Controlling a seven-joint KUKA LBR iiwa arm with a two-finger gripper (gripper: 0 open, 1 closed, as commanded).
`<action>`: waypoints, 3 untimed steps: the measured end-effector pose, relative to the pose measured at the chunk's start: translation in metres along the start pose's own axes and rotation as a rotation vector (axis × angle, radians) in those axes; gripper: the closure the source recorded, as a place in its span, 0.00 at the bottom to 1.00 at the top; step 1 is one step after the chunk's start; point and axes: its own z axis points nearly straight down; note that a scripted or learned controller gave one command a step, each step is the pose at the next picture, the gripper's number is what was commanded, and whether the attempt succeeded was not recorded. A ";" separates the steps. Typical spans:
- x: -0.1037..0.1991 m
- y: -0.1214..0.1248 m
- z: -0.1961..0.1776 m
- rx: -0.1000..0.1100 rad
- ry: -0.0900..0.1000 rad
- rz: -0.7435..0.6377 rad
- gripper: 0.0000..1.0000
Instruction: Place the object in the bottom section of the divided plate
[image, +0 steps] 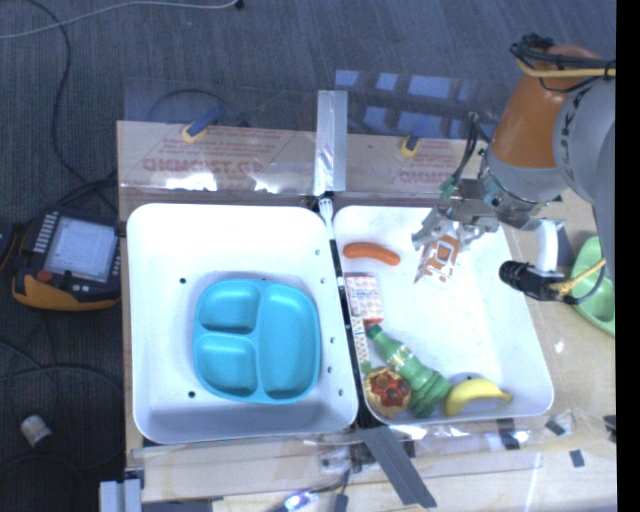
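A blue divided plate (258, 338) lies in the left bin (160, 240), with two small sections on its left and one long section on its right. Over the back of the right bin (510, 330), my gripper (445, 236) is shut on a small orange and white packet (437, 260). The packet hangs tilted just under the fingers, above the bin floor. The plate is well to the left of and nearer than the gripper, and nothing lies on it.
The right bin holds an orange sausage (371, 254), a printed snack wrapper (362, 297), a green bottle (408, 367), a red fruit piece (387, 390) and a banana (476, 396). A ridge (336, 300) divides the two bins. A green object (600, 285) sits beyond the right bin.
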 end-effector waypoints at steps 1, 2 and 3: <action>0.073 -0.010 0.020 -0.003 0.007 -0.412 1.00; 0.144 -0.071 0.034 -0.002 0.007 -0.557 1.00; 0.123 -0.092 0.034 -0.001 0.008 -0.378 1.00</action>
